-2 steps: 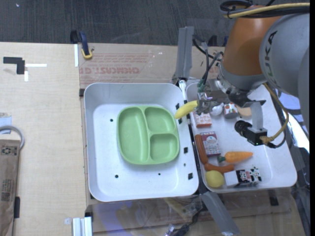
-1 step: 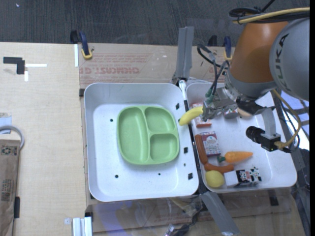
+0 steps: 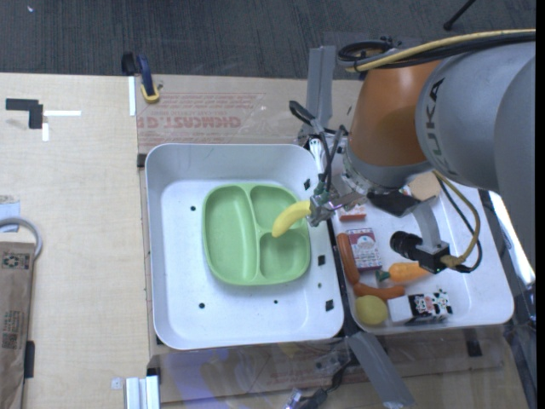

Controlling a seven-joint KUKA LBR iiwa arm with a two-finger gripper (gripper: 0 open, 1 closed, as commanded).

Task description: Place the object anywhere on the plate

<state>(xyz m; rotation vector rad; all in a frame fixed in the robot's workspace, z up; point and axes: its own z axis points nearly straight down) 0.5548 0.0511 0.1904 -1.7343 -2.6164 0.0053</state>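
Over the plate's right edge, a banana hangs tilted, its far end pinched between the fingers of the gripper, its near end low above the plate's right compartments. That green, divided plate lies in the left bin. Right of it, the other bin holds a carton, carrots, a lemon and a black-and-white box.
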